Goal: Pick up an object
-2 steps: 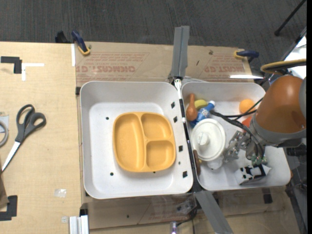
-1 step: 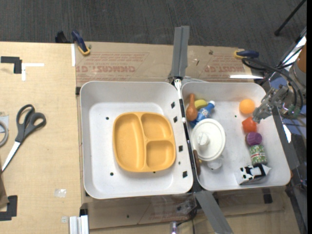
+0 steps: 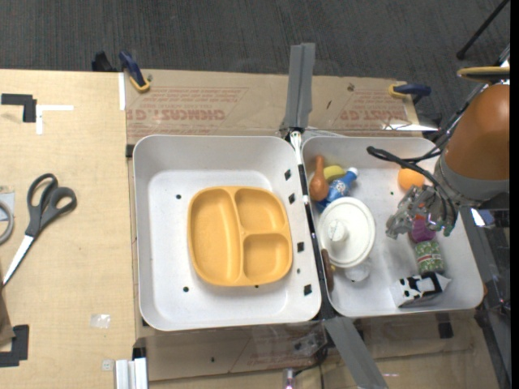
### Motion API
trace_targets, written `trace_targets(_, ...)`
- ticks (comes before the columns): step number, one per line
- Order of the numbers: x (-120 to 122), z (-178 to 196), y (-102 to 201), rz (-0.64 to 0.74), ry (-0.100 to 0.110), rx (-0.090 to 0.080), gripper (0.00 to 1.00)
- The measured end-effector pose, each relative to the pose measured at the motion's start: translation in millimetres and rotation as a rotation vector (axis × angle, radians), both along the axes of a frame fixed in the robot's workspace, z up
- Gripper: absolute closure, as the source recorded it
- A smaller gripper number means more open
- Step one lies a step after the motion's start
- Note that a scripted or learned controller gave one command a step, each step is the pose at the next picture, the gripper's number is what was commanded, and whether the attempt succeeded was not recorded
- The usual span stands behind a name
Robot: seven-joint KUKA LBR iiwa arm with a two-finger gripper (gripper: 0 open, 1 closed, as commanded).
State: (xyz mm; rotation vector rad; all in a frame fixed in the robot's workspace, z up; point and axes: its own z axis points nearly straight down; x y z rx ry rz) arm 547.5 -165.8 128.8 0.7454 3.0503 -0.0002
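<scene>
Tool at right of frame hovers low over right bin, above a magenta-capped bottle; grip state cannot be told

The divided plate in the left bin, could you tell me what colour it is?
Yellow-orange all over; the divided plate shows in the camera view.

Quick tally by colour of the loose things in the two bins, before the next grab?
Yellow-orange: 3, divided plate, orange ball, orange-brown bottle
White: 1, lidded bowl
Blue: 1, bottle
Green-purple: 1, can
Black-and-white: 1, toy
Total: 7
</scene>
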Motion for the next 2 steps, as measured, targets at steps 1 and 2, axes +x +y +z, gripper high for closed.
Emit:
trace_targets(1,69,-36,54,-0.066,-0.004,0.000,1.00)
trace_targets(2,96,-34,63,-0.277,-0.005,-0.001,1.00)
